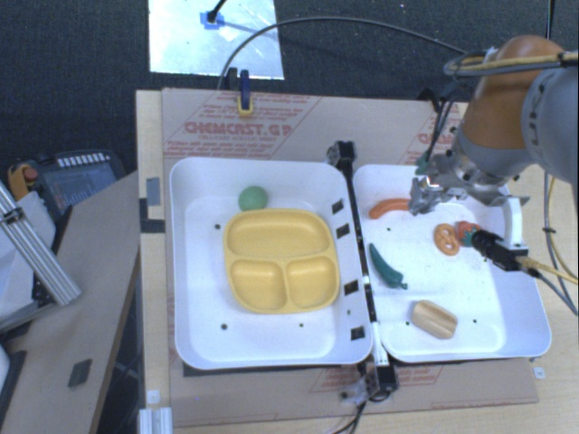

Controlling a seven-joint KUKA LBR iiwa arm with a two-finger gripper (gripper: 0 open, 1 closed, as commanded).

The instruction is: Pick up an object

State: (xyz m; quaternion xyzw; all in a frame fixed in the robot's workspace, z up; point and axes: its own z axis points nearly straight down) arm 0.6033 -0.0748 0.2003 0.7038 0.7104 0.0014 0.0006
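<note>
In the right bin [516,328] lie an orange sausage-shaped piece [387,208], an orange pretzel-like ring [445,240], a dark green pod [387,267] and a tan bread roll [434,319]. My gripper [422,201] hangs low over the bin's far part, right at the sausage piece's right end. Nothing shows between its fingers. A small red and green bit [465,229] sits just right of the ring.
The left bin [194,269] holds a yellow divided tray [279,259] with a green ball [253,197] behind it. A black divider strip [355,242] runs between the bins. The grey arm with its orange band [507,89] reaches in from the upper right.
</note>
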